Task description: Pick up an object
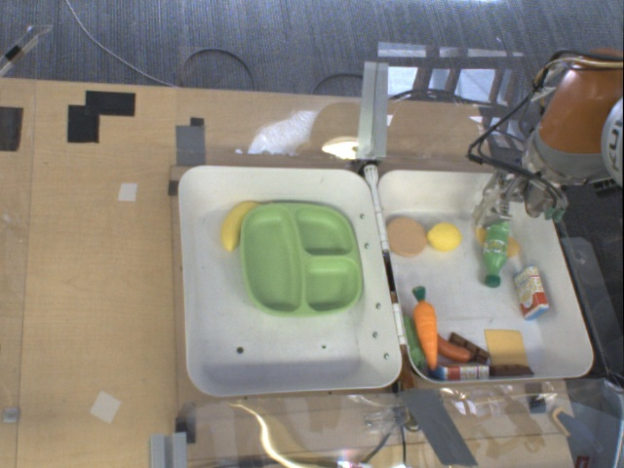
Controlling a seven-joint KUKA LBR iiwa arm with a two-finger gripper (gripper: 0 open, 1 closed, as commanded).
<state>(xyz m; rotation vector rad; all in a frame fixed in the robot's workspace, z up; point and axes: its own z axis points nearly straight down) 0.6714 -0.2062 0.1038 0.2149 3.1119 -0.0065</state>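
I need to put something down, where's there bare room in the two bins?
Left bin: bare floor in front of the green tray. Right bin: open middle between carrot and carton. Crowded: its front edge, and the gripper near the green bottle.

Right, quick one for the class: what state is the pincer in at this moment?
Pincer: over the right bin, just above the green bottle; open or closed cannot be told.

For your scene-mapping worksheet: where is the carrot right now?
The carrot lies in the right bin, near its front-left corner by the divider, below the brown round.
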